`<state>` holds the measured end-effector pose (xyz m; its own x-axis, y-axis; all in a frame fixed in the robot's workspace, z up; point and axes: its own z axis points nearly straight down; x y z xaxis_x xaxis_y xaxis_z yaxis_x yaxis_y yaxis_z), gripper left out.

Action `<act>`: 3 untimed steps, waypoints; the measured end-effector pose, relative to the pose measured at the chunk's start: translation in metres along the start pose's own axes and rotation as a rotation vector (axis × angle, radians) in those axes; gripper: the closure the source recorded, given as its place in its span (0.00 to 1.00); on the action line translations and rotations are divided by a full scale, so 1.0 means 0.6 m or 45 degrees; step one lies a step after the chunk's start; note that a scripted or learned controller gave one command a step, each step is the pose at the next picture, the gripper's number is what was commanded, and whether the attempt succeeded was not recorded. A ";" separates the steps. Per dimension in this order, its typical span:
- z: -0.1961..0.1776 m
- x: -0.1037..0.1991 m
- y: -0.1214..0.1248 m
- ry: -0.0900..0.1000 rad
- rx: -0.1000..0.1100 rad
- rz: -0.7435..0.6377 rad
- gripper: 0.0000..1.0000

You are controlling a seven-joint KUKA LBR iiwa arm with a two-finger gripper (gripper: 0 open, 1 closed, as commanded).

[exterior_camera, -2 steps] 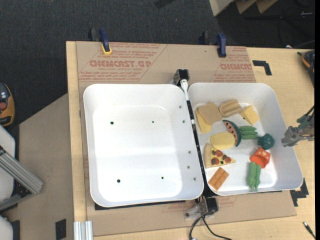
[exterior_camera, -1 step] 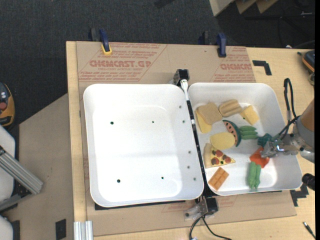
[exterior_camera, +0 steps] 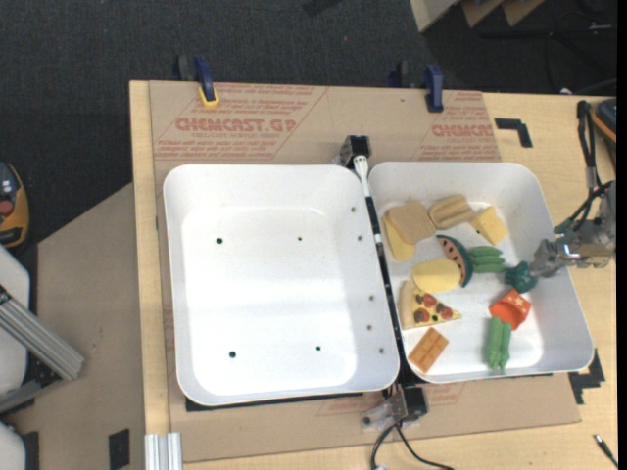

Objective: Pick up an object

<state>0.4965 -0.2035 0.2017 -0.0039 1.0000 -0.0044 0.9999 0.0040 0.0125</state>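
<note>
While the gripper (exterior_camera: 551, 259) sat at the right bin's (exterior_camera: 545, 196) right rim, fingers' state unclear, the teal toy (exterior_camera: 519, 277) lay just left of it, nearest.

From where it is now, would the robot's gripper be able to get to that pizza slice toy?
Probably yes. The gripper sits at the right bin's edge, and the flat pizza slice toy lies uncovered, though the yellow lemon-shaped toy crowds it.
</note>
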 end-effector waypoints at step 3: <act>-0.223 0.008 0.023 -0.002 -0.008 -0.002 1.00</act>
<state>0.5085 -0.1980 0.3358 -0.0052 1.0000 -0.0061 0.9998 0.0053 0.0188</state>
